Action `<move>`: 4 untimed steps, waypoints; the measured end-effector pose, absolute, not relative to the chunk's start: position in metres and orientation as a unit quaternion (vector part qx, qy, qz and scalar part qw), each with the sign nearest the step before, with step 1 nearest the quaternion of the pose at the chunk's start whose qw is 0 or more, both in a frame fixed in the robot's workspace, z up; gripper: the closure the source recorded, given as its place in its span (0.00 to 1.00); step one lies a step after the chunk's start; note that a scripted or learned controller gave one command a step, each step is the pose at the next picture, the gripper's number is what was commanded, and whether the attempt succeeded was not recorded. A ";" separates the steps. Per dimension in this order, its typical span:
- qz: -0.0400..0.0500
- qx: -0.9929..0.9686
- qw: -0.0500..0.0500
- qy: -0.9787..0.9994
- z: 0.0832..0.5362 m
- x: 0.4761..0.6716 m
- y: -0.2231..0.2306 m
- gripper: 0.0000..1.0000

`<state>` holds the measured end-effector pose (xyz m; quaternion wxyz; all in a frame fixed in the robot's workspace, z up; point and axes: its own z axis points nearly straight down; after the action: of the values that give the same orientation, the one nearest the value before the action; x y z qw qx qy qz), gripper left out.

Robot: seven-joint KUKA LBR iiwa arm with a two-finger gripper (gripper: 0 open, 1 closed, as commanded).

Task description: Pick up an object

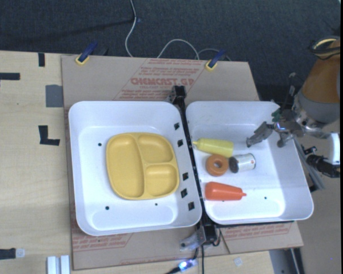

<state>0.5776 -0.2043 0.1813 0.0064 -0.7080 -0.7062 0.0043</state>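
1. Down at the near edge, a black clip (199, 240) sits where the two bins meet, on the cardboard sheet (160, 79) that covers the worktop (23, 170).
2. Left bin (83, 153): a yellow divided plate (142, 165) lies flat in the middle, three compartments, nothing in them.
3. Right bin (286, 198): four things clustered toward its left half.
4. An orange carrot (224, 192) lies nearest us, tip pointing right.
5. Just behind it, a brown ring (217, 165), like a doughnut, lies flat.
6. Touching the ring's right side is a small silver can (242, 163) on its side, dark end facing the ring.
7. Behind those, a yellow bottle (214, 146) lies on its side, narrow end toward the divider, just beside the ring.
8. Over on the right, the arm (320, 90) comes in, orange band showing above the wrist.
9. The end effector (262, 135) hangs over the right bin's far right part, reaching leftward, well apart from the plate and near the can without touching it.
10. Nothing sits between its fingers that I can see, but whether they're spread or closed, I can't tell from here.
11. White cable (131, 21) loops across the dark floor (217, 16) behind the sheet, with two blue-and-yellow clamps (86, 53) at the sheet's far edge.
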 end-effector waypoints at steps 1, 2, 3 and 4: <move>0.001 -0.707 0.001 -0.707 0.189 0.581 -0.204 0.00; 0.002 -0.707 0.002 -0.708 0.143 0.574 -0.200 0.00; 0.002 -0.707 0.002 -0.708 0.089 0.572 -0.199 0.00; 0.001 -0.706 0.001 -0.708 0.102 0.574 -0.199 1.00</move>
<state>0.5738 -0.1985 0.1018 0.0011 -0.7061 -0.7081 0.0008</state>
